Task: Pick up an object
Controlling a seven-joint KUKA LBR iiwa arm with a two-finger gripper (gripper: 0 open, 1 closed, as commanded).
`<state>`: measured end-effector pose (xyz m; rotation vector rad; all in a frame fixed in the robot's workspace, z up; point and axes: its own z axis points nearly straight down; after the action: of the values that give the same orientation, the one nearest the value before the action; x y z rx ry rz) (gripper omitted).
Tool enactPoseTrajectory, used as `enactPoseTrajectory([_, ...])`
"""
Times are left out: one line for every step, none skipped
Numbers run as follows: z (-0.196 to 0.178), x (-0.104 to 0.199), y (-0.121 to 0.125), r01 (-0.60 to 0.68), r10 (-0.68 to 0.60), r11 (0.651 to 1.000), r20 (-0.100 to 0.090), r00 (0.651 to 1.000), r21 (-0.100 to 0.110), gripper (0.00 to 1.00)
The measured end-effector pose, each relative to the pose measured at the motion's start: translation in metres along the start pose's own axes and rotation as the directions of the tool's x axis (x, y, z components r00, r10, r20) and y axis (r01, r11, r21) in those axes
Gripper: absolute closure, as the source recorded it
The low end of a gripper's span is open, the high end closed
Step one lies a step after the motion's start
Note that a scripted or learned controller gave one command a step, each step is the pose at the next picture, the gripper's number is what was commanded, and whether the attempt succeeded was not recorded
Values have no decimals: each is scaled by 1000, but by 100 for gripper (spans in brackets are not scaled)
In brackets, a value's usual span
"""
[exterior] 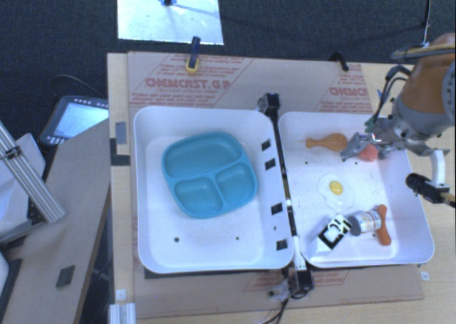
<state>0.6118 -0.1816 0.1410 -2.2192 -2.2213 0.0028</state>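
Looking down at a slant, I saw two shallow white plastic bins side by side on a bench lined with printed brown cardboard [214,77]. The left bin [153,244] held a glossy light-blue tray [209,173], rounded at its corners and moulded into three compartments, lying flat and turned a little askew.

The right bin [417,244] held several small toys. Near its far edge lay a smooth tan drumstick shape [326,142], pointing leftward. Just right of it sat a small red-orange object [368,153], partly covered by metal. Nearer the middle lay a flat toy fried egg [334,189], white with a round yellow yolk. Toward the front rested a short silvery cylinder [365,221] touching a black-and-white patterned block [335,231] on its left, with a stubby orange carrot-like piece [384,226] right beside the cylinder.

The arm [427,95], grey with an orange section, reached in from the right. Its metallic gripper [365,146] was low over the far part of the right bin, directly at the red-orange object and just beside the drumstick's thick end. I could not tell whether the gripper was wide, narrow or holding anything, since the metal parts blurred together there
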Motion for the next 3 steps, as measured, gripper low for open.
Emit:
enactPoseTrajectory([52, 1, 0, 1, -1, 1000, 0, 1000, -1, 0])
enactPoseTrajectory([38, 0, 2, 1, -1, 1000, 2, 1000, -8, 100])
enactPoseTrajectory([-21, -10, 4, -1, 1, 1000, 2, 1000, -9, 100])
